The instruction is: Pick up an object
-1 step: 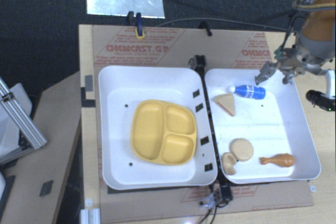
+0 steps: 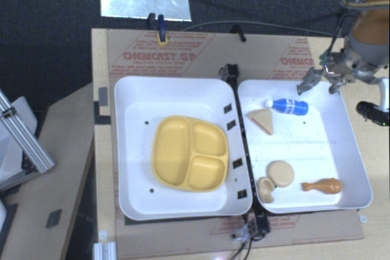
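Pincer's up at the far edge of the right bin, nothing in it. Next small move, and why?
Probably lower the pincer slightly left and toward the camera, onto the blue bottle. The pincer sits open above the right bin's far rim with nothing between its fingers, and the bottle is the closest thing to it, lying on its side, apart from the bread wedge.

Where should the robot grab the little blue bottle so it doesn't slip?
Probably around the middle of the blue bottle, coming straight down from above. It lies on its side in the right bin, its long axis running left to right with the white cap on the left, so the gripper would likely close best across the narrow width. The sandwich wedge sits close by the cap end.
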`<state>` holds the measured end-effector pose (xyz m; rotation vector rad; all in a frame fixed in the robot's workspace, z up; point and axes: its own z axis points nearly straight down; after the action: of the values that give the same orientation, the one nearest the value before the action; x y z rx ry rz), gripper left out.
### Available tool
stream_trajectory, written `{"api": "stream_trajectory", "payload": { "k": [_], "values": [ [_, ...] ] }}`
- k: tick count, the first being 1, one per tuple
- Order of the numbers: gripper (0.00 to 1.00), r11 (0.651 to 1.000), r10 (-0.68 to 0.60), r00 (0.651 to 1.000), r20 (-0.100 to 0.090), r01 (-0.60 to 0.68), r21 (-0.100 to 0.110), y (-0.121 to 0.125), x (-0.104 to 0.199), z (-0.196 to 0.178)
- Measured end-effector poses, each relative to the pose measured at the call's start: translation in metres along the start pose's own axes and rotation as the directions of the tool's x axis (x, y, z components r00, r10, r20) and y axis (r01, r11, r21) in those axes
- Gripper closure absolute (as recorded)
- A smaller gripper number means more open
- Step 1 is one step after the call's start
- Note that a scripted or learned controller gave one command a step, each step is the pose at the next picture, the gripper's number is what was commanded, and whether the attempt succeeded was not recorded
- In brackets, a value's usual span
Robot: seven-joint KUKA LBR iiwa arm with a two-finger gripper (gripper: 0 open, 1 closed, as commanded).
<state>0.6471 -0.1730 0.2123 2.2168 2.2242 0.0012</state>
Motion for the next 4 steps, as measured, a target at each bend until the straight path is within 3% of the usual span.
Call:
{"api": "stream_trajectory", "payload": {
  "k": [1, 3, 4],
  "values": [
    [0.00, 1.000, -0.001, 1.000, -0.001, 0.001, 0.004, -0.002, 0.005, 0.062],
    [0.00, 1.000, -0.002, 1.000, 0.001, 0.002, 0.000, -0.002, 0.006, 0.128],
    [1.00, 1.000, -0.004, 1.000, 0.001, 0.004, 0.006, -0.003, 0.006, 0.117]
  ]
}}
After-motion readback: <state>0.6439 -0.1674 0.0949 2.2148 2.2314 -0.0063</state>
